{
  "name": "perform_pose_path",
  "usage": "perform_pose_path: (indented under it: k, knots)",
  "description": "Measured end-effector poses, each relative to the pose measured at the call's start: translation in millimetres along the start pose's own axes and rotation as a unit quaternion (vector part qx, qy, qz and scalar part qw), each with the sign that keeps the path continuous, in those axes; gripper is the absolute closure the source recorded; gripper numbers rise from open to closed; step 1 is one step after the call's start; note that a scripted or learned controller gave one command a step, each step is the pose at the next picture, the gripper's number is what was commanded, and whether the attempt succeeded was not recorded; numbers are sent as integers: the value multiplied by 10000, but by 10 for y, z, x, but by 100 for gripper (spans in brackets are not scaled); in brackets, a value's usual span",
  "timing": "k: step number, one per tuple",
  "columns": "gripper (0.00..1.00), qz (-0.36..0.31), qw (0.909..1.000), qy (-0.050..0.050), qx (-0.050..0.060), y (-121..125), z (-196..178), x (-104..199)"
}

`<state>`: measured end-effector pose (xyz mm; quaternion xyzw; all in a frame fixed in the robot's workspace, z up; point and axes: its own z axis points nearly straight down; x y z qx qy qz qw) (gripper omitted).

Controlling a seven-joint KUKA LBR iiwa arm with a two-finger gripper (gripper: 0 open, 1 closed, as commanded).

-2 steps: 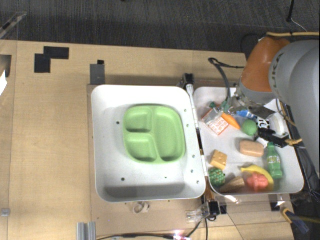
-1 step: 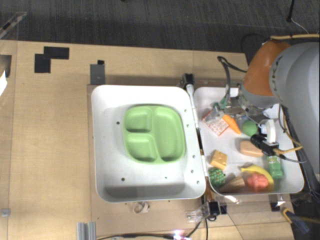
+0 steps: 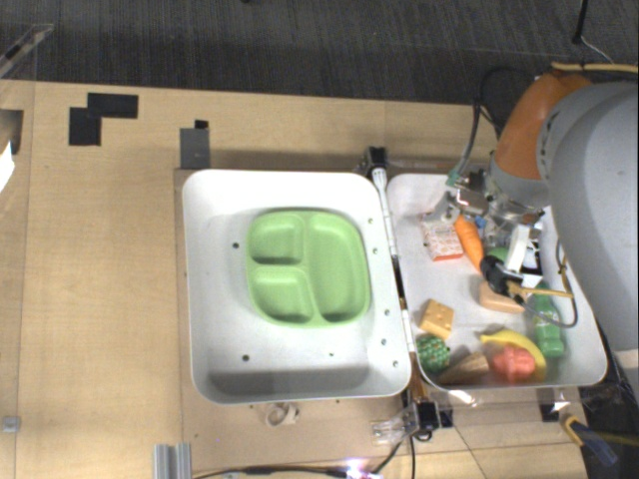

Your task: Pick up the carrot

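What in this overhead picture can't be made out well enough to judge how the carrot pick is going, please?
- Gripper, camera view: the arm's wrist covers it from above, so its contact with the carrot is unclear.
- Carrot's lower end: hidden behind dark gripper parts.
- Right bin, far right side: covered by the grey arm.
- Small items near the bin's front, such as the red one: too blurred to identify.

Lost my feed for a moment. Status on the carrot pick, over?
End effector low in right bin, beside carrot. Carrot lying on bin floor, grasp unconfirmed. Red-and-white packet touching carrot's left side.
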<state>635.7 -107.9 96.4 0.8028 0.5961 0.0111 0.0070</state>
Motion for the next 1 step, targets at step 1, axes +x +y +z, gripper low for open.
perform_pose_path:
  k: [1]
  knots:
    - [100,-60,10000,0,-65,40,-141,29]
